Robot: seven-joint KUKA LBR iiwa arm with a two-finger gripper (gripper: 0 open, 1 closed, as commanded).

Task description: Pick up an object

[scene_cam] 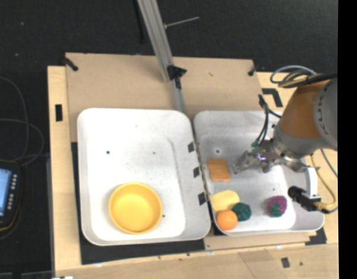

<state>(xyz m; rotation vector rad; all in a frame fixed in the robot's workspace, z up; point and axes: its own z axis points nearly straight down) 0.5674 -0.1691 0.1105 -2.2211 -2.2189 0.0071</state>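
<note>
In the right bin (pixel 236 127) lie a tan square block (pixel 218 169), a pale yellow lump (pixel 224 200), an orange ball (pixel 227 220), a dark green piece (pixel 243 211) and a purple piece (pixel 276 206). My gripper (pixel 243 162) hangs low over the middle of this bin, just right of the tan block and apart from it. Nothing shows in its grasp. The grey arm with its orange band (pixel 300 118) comes in from the right.
A yellow bowl (pixel 135 207) sits at the front of the left bin (pixel 109 138). A slanted metal rod (pixel 161 39) rises behind the wall between the bins. Black cable fittings (pixel 303 197) hang near the right bin's right rim.
</note>
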